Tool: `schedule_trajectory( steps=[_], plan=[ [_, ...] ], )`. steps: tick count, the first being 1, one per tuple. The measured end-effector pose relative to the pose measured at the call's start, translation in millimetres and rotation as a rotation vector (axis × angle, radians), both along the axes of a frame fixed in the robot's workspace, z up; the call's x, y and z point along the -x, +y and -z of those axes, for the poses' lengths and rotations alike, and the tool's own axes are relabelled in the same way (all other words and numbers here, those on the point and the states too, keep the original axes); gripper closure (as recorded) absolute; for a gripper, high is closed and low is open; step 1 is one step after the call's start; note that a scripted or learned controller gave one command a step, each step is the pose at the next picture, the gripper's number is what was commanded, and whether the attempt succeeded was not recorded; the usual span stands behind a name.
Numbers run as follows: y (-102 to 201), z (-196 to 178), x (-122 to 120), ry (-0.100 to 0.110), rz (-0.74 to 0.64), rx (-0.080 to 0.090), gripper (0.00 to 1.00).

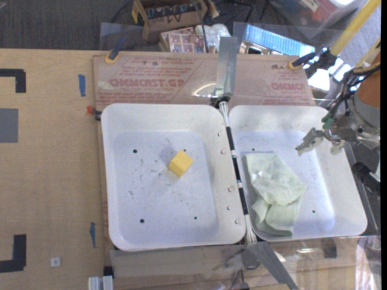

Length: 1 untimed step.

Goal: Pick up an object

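A small yellow block (180,163) lies near the middle of the left bin (121,132). A crumpled pale green cloth (275,191) rests in the right bin (338,216), against its left wall and reaching toward the front. My gripper (321,142) hangs over the right bin's far right part, above and to the right of the cloth and apart from it. Its fingers (306,141) stand open with nothing between them.
A metal divider strip (227,71) runs between the bins at the back. Behind the bins lies a cardboard sheet (157,80), with clutter beyond it. The arm's wrist (366,110) and cables sit at the right edge.
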<state>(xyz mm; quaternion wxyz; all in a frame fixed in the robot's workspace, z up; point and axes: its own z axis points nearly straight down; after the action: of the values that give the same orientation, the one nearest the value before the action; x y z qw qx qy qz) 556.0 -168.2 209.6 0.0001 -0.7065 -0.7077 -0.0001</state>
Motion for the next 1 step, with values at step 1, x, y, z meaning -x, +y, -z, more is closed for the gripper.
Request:
schedule_trajectory(
  steps=[1],
  plan=[
    [-0.5,-10.7,-1.0,-0.004,0.000,0.001,1.00]
  ],
)
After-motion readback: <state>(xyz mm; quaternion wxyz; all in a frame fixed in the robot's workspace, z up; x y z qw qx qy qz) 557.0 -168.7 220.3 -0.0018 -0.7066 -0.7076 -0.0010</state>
